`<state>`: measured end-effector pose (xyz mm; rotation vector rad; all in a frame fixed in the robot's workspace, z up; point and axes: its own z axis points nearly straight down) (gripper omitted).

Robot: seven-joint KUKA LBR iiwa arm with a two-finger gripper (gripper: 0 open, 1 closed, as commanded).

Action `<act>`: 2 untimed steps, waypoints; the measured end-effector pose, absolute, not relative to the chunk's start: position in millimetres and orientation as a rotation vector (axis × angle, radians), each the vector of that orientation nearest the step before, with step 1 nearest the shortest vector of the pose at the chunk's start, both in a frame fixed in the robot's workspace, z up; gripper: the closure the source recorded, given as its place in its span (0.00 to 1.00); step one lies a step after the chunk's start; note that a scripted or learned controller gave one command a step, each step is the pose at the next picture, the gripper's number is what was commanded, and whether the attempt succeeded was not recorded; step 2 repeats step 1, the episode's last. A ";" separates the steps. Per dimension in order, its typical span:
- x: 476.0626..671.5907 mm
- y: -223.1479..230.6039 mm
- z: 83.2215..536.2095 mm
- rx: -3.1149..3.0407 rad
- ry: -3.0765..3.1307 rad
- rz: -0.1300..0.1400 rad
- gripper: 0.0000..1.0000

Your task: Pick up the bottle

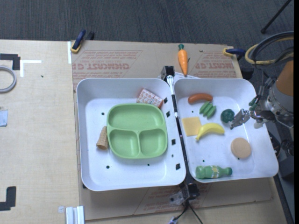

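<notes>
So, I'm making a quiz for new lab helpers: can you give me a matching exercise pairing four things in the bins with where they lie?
Things:
1. bottle
2. tray
3. sausage
4. carrot

Places:
A. on the cardboard beyond the bins
B. far end of the right bin
C. near edge of the right bin, on its side
D. middle of the left bin

Pairs: 1-C, 2-D, 3-B, 4-A

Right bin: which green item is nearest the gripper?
The dark green round piece, just left of the gripper. The green pods and bottle lie farther off.
</notes>
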<state>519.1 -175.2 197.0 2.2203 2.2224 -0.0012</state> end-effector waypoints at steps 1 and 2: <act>519.6 -175.4 206.5 2.220 2.221 -0.001 1.00; 519.6 -175.4 206.5 2.220 2.221 -0.001 1.00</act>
